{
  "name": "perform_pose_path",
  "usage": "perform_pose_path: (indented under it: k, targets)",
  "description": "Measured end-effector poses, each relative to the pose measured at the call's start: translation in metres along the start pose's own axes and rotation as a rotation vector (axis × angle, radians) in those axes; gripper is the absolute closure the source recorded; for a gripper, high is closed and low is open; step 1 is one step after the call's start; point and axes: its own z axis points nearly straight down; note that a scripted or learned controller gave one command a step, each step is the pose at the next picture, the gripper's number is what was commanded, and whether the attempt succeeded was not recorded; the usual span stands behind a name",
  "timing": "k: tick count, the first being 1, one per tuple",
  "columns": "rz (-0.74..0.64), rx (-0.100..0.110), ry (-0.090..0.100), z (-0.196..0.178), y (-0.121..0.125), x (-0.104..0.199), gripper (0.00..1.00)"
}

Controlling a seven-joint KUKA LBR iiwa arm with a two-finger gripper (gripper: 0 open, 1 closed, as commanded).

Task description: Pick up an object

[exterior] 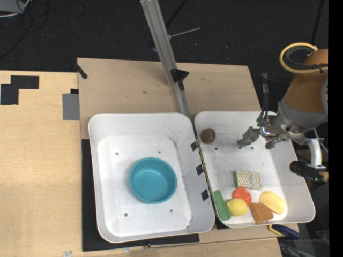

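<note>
my two-finger claw [256,138] hovers parted and empty inside the right white bin [300,210], just right of the small brown ball [208,136] near that bin's far-left corner. to grasp well, i should shift left, centre both fingers around the ball, then descend squarely. it looks round, dark, smooth, apart from the toys clustered at the near edge.

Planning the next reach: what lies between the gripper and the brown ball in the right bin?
Bare white bin floor. In the camera view, nothing sits between the gripper and the brown ball.
</note>
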Motion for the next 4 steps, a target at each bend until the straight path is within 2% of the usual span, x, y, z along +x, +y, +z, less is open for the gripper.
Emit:
perform_pose_path:
  k: [1, 2, 3, 4]
  targets:
    - [0.001, 0.0, 0.0, 0.057, 0.005, -0.007, 0.0]
    - [0.001, -0.004, -0.001, 0.045, 0.006, -0.007, 1.0]
    - [0.0, -0.007, -0.001, -0.003, 0.008, 0.002, 1.0]
    - [0.001, -0.008, -0.002, -0.053, -0.001, 0.001, 1.0]
